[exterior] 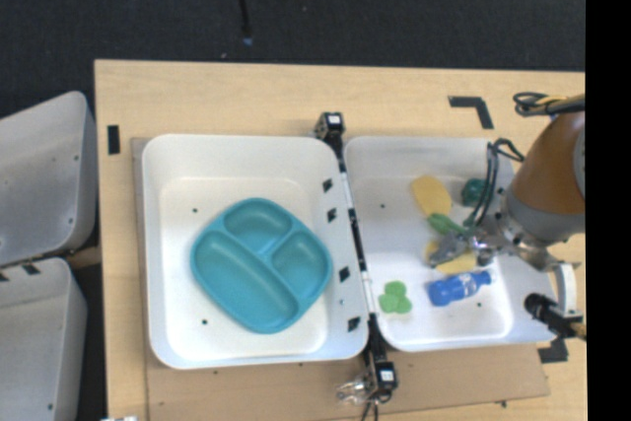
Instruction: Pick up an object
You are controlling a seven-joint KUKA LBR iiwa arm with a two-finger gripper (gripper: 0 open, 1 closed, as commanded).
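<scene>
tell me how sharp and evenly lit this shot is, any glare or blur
Camera view: soft overall, lit evenly with faint shadows; the white bins look washed out, near glare; the blue bottle and green piece read clearly, but the clutter at the gripper blurs together; the floor above the bench is dark.

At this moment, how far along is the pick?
Done: the arm has reached into the right bin, with the tool low among the yellow pieces. In hand: nothing visibly lifted; the grip is not discernible. Left: raising an object clear. The blue bottle and green piece lie on the floor; the teal tray sits in the left bin.
</scene>
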